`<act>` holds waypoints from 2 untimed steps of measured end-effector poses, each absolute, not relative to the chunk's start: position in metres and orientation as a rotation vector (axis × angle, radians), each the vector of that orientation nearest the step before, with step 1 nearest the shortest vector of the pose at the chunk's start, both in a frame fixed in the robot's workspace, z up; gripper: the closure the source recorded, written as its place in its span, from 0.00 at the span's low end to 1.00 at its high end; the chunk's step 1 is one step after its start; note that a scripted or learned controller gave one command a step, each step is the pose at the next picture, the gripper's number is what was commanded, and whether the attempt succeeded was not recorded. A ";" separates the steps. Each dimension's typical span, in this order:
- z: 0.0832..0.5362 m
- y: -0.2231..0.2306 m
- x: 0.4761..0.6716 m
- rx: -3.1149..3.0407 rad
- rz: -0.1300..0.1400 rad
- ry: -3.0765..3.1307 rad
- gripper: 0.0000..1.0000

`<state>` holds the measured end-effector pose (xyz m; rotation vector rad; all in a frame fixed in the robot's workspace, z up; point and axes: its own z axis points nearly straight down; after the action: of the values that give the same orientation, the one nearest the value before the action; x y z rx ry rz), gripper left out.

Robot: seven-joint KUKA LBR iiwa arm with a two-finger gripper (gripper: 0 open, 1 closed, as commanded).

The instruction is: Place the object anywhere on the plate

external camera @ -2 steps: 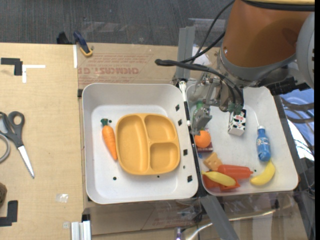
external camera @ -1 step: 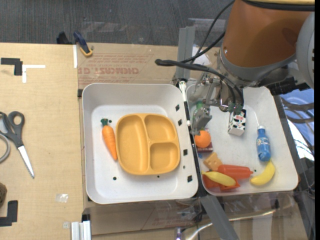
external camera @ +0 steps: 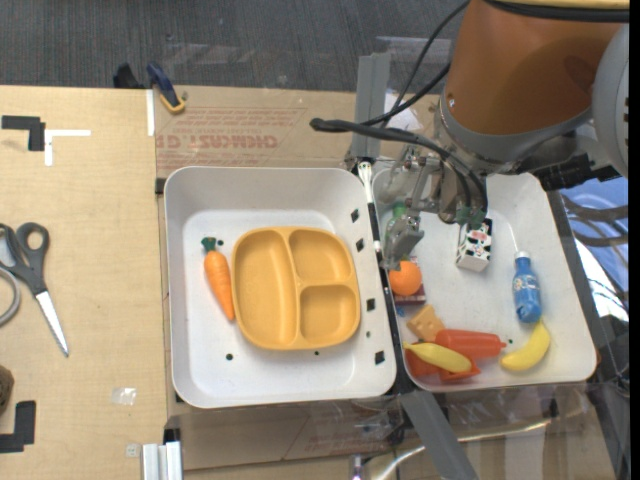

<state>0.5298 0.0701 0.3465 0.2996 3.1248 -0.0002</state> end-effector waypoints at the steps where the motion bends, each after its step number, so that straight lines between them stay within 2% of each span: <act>1: 0.346 0.070 0.530 0.300 0.000 3.125 0.00; 2: 0.346 0.070 0.530 0.300 0.000 3.125 0.00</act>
<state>0.5298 0.0701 0.3465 0.2996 3.1249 -0.0002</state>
